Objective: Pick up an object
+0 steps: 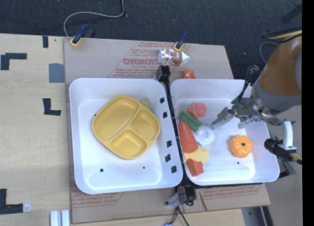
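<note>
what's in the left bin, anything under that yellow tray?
The left bin holds the yellow divided tray, tilted diagonally. A small beige bit pokes out at its upper right edge. Whatever else lies beneath the tray is covered.

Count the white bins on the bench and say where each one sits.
2: the left bin holds a yellow tray; the right bin sits beside it, under the gripper.

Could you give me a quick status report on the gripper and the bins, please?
Gripper above right bin, holding nothing. Toy pumpkin apart, nearest it; carrot and white ring lie leftward. Yellow tray in left bin.
</note>
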You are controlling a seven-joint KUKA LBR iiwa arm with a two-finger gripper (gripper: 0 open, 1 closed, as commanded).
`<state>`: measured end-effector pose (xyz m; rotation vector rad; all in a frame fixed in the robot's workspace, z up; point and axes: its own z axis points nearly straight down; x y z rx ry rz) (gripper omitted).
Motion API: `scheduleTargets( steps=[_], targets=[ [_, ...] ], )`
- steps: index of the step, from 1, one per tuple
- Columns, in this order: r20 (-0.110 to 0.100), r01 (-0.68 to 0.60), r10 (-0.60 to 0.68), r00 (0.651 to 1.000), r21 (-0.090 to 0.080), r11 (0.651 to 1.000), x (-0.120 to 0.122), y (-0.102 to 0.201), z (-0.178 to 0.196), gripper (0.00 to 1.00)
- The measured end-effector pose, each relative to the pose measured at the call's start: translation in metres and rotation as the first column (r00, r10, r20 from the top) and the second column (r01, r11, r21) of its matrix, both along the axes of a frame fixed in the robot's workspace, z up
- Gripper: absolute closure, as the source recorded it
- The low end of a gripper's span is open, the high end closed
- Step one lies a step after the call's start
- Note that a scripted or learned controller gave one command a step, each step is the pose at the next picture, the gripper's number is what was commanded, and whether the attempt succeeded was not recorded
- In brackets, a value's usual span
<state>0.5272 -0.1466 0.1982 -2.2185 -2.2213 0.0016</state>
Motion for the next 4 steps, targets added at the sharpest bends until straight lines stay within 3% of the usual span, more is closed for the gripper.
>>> scheduleTargets(
  steps=[1, 2, 3, 4],
  targets=[
    [0.008, -0.010, 0.010, 1.000, 0.001, 1.000, 0.117, 0.064, -0.015, 0.00],
    [-0.003, 0.006, -0.006, 1.000, 0.000, 1.000, 0.072, 0.028, -0.102, 0.00],
    [0.010, -0.001, 0.001, 1.000, -0.006, 1.000, 0.106, 0.051, -0.108, 0.00],
    [0.020, -0.001, 0.001, 1.000, -0.005, 1.000, 0.108, 0.051, -0.094, 1.00]
  ],
)
